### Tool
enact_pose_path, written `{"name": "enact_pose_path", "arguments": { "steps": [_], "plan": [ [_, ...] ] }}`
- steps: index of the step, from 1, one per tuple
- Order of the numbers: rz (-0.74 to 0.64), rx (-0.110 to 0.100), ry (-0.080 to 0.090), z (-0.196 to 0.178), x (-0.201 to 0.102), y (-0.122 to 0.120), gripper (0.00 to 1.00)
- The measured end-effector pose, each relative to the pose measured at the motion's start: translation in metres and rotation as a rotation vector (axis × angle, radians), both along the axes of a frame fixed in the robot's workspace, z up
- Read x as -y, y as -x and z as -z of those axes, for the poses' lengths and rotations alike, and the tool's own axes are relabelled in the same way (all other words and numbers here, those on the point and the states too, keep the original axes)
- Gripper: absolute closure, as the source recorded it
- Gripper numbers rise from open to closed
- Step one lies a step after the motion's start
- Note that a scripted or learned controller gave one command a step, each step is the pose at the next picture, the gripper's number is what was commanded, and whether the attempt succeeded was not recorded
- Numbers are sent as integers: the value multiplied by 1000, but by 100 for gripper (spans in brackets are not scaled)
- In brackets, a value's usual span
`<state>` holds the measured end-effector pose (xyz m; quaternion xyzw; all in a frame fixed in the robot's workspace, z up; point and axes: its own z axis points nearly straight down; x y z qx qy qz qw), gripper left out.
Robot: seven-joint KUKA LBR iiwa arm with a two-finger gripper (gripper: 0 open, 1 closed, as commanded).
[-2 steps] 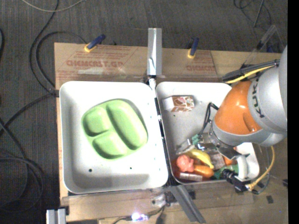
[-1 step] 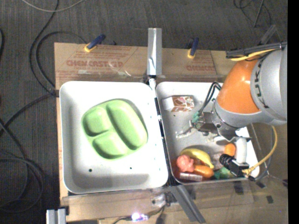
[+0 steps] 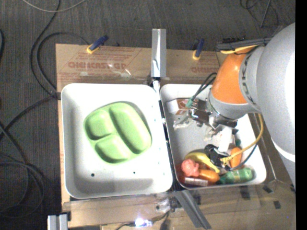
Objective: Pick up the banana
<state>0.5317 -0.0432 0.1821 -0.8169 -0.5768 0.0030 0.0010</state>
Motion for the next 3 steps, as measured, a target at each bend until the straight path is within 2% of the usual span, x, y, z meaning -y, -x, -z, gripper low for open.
{"name": "enact_pose_path", "arguments": {
  "steps": [1,2,3],
  "plan": [
    [-201,1,-2,75,75,34,0],
    [-201,-2,-5,67,74,34,100],
    [-201,-3,-5,67,74,34,0]
  ]
}}
